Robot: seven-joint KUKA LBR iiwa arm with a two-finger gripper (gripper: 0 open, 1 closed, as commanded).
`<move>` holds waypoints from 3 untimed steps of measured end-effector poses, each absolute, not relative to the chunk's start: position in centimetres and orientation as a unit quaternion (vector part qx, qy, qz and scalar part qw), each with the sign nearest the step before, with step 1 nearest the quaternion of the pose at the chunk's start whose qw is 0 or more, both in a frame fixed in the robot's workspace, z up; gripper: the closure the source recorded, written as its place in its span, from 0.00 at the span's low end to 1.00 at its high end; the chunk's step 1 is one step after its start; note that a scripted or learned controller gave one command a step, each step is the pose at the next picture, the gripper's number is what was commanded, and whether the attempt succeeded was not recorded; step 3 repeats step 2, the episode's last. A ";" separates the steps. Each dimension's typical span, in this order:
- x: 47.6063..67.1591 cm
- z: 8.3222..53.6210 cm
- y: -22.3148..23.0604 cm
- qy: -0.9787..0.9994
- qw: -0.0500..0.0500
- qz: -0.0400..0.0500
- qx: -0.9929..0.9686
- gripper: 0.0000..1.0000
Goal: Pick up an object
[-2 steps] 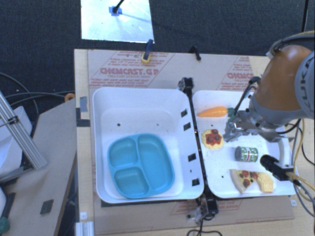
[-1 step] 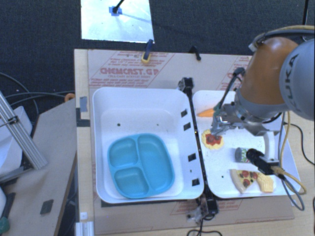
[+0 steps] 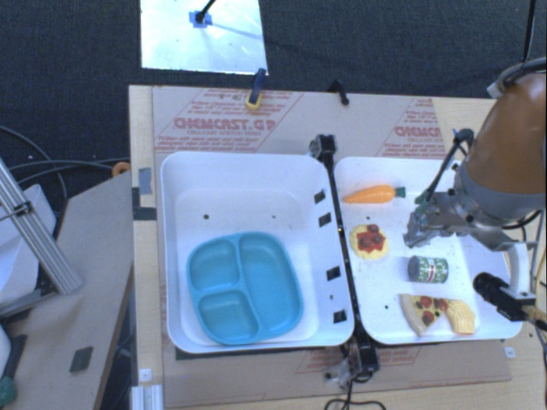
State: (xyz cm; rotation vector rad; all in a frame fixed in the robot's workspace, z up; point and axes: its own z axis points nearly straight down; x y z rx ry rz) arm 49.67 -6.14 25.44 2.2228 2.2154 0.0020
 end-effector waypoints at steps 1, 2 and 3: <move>52.5 22.1 -19.7 0.704 0.004 -0.002 0.711 1.00; 55.5 26.2 -9.6 0.712 0.002 0.003 0.702 1.00; 55.5 26.2 -9.6 0.712 0.002 0.003 0.702 1.00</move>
